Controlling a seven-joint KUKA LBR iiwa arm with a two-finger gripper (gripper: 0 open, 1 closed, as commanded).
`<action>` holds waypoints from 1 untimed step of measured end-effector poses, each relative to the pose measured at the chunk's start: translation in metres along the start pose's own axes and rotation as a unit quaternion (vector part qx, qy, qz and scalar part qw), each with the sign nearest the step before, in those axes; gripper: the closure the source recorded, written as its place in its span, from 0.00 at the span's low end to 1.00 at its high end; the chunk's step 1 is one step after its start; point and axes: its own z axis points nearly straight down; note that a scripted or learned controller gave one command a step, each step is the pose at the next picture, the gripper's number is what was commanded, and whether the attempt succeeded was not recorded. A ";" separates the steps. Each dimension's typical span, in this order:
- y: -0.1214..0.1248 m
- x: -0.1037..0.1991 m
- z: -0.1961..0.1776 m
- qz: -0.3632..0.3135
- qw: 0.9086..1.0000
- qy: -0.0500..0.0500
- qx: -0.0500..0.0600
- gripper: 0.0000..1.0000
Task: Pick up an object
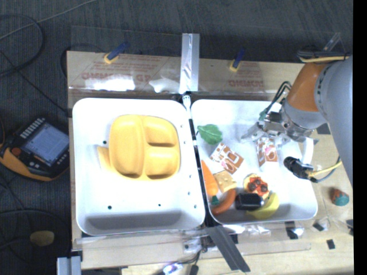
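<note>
Pincer (268,145) hangs low over the right bin (252,110), near its far right side, and a small red and white packet (268,152) sits right at its tip. I cannot tell if it is wide, narrow, or holding the packet.

That packet looks light, thin and a bit floppy, so I think it could slip. Its middle looks like the best spot to pinch.

Another red and white packet (227,158) lies near, toward the middle of the bin. A green toy (210,133) sits by the wall between the bins. Down at the near end, an orange carrot (210,182), a black block (248,201) and a yellow banana (266,207) are crowded together.

The bin wall is close on the right, so going straight up looks safest. There is bare floor at the top of this bin. The left bin (92,199) holds a yellow tray (143,146).
</note>
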 end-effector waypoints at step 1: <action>0.000 -0.001 -0.008 -0.001 1.000 -0.002 0.001 1.00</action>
